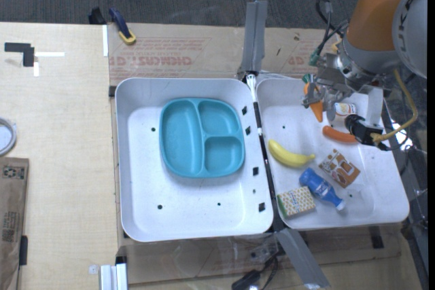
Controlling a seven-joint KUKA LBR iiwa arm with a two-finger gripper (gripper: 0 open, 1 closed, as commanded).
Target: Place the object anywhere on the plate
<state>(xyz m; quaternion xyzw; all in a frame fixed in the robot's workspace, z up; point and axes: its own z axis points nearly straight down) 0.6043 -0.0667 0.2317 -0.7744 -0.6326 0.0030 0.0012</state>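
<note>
Nearest the lens, lower right of the frame: a small patterned packet (pixel 296 200), lying in the right bin (pixel 285 112) beside a crumpled blue wrapper (pixel 319 188); just above and right of these, a brown printed carton (pixel 339 168); left of them, a yellow banana (pixel 290 155), curved, resting near the bin's left wall; upper right of the bin, an orange carrot-like piece (pixel 338 135), lying flat, near the gripper.

Left bin (pixel 132 166), centre of the frame: one teal plate (pixel 202 138) with three compartments, nothing on it; well apart from all the loose items, with the bins' shared wall between.

Gripper (pixel 323 105), upper right: hanging low over the right bin's upper portion, below the grey arm (pixel 380 37) and its orange band; cables and dark fittings crowd the tip, so whether the pincer is released or clenched cannot be told; nothing is seen between its tips.

Object to be placed: not singled out by the task; judged to be one of the right-bin items, all resting on the bin floor.

Step in hand, as a judgement: the pick, not yet secured; the carrot-like piece lies closest to the tip.

Next move calls for: a firm closure on one item; a lift clear of the dividing wall; travel toward frame left; release over any compartment of the plate.
</note>
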